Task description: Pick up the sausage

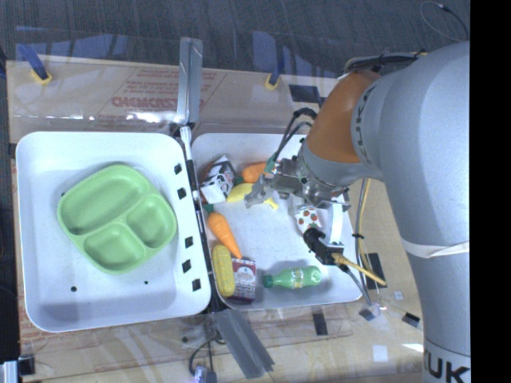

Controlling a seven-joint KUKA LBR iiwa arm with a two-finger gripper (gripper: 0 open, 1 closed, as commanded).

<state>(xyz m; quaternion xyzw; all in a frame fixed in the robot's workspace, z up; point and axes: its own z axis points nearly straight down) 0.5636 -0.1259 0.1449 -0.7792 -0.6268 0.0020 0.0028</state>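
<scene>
In the right bin (263, 230), a short orange, rounded piece (254, 171) that may be the sausage lies near the back wall. It sits between a black-and-white carton (217, 180) and the gripper. My gripper (260, 193) hangs low over the bin's back half, just in front of that orange piece and right beside a yellow piece (239, 195). The wrist and arm hide what lies under and to the right of the gripper.
Also in the right bin are a carrot (223, 231), a corn cob (223, 268), a dark red box (244, 281), a green bottle (294, 278) and a white red-spotted toy (307, 218). The left bin (40, 278) holds a green divided plate (116, 218).
</scene>
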